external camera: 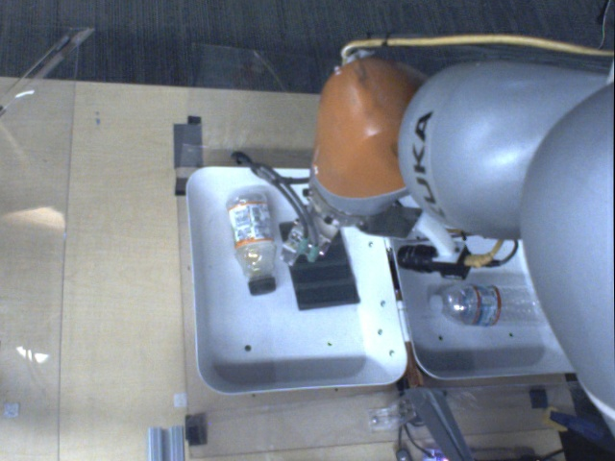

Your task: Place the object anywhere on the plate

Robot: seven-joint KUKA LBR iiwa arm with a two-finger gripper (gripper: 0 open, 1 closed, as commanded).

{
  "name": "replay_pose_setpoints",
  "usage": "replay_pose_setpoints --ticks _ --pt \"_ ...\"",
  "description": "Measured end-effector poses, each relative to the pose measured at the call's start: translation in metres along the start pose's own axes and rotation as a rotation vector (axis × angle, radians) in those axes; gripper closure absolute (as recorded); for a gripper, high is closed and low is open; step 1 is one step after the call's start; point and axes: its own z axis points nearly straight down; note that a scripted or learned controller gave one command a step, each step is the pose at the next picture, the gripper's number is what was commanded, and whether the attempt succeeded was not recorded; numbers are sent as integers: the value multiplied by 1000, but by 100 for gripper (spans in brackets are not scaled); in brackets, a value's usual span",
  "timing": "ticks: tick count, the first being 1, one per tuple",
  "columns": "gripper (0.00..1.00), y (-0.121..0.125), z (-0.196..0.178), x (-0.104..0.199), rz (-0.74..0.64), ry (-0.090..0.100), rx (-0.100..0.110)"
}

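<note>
Bench (106, 286): pale wood, carrying two shallow white bins side by side. Left bin (207, 334): held a clear plastic bottle (252, 230) lying on its side in the upper left part, label facing up, amber liquid near the dark cap, cap end pointing toward the near rim. Beside it, to the right and apart from it, lay a flat black ribbed block (325, 279) on the bin floor, partly covered at its upper end by the gripper. Whether this block served as the plate could not be told. Right bin (423, 353): held a second clear bottle (471, 304) with a blue label, lying on its side near the middle, much of the bin hidden beneath the arm. Arm (500, 152): grey, with the orange band (360, 133) above the wrist, reaching in from the right and bent down over the dividing rims toward the left bin; cables ran along the wrist. Gripper (306, 243): seen low over the left bin, between the first bottle and the black block, just above the block's upper edge; its state, open or closed, could not be told, and nothing was seen held in it. The first bottle lay on the bin floor, just beside the gripper.
</note>
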Motion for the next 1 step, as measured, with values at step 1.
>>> replay_pose_setpoints --ticks 1 --pt "0 0 0 0 0 0 0"
